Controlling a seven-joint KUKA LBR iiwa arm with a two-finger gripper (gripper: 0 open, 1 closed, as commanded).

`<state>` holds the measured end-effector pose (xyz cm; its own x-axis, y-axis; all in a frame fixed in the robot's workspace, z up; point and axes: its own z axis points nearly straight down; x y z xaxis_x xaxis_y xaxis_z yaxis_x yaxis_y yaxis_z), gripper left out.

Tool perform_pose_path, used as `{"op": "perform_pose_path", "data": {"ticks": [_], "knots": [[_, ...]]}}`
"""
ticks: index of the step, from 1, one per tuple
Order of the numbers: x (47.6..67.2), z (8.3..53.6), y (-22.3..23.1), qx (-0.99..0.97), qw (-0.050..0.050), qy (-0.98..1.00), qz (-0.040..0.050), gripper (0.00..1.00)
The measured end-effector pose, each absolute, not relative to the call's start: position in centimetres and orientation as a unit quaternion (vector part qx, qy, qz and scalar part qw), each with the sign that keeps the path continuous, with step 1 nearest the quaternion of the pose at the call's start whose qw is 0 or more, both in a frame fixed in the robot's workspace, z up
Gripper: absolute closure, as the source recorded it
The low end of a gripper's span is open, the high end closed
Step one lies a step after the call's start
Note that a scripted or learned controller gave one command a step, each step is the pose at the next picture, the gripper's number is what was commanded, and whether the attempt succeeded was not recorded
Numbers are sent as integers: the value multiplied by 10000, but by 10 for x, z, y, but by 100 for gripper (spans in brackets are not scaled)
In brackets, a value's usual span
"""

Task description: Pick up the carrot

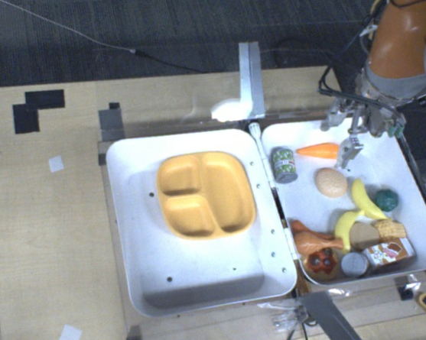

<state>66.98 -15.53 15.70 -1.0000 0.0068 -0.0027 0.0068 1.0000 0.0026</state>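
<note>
From the camera view, we judge the step in hand to be the approach to the carrot (318,152), which lies in the upper part of the right bin (425,201), its thick end toward the frame's right and its tip pointing left toward a small green can (283,164). To do this well we would bring the gripper (349,150) down across the carrot's thicker half, jaws set square to its long axis, and keep clear of the beige round item (331,182) just below it.

The gripper hangs at the carrot's right end, just beside or perhaps touching it; the slant leaves its height above the bin unclear to us. One pale finger shows, nothing between the fingers that we can see, and we cannot tell how far apart they stand.
</note>
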Motion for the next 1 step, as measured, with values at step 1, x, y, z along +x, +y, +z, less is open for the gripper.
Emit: {"op": "perform_pose_path", "data": {"ticks": [1], "knots": [[663, 99, -158, 678, 68, 9977, -1, 0]]}}
